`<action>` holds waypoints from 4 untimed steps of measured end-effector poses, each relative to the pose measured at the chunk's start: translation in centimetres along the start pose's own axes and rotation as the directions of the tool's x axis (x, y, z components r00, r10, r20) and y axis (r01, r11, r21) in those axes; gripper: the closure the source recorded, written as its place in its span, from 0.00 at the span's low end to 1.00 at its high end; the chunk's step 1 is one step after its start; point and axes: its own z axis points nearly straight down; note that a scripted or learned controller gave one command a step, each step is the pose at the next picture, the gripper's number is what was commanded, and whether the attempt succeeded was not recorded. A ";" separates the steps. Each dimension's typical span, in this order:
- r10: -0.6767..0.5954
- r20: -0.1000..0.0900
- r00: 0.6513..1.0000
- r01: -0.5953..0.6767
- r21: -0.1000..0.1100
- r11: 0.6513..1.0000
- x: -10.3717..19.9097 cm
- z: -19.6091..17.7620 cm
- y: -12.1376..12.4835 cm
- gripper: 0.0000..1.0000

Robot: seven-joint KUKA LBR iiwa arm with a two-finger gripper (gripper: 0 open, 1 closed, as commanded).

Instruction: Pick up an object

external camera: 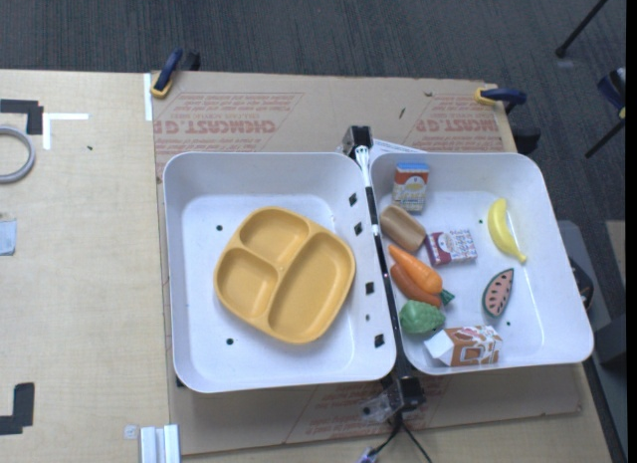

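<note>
Labels on small carton (411, 185), red packet (451, 247), orange carton (468, 347): too small to read. Grey ring (14, 155), far left: cut by edge. Broccoli (421, 318): partly under carrot (416, 274). Bench (80, 282) near side: cut off.

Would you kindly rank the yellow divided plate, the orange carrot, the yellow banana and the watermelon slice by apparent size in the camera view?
1. Yellow divided plastic plate, clearly largest.
2. Orange toy carrot and yellow toy banana: look alike, left unranked.
3. Green-rimmed toy watermelon slice, smallest.
</note>
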 end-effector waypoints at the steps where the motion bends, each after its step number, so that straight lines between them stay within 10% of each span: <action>1: -0.002 0.002 1.000 0.002 -0.001 1.000 -0.1 -0.9 0.1 1.00; 4: -0.007 0.010 1.000 0.007 -0.006 1.000 -0.2 -3.6 0.6 1.00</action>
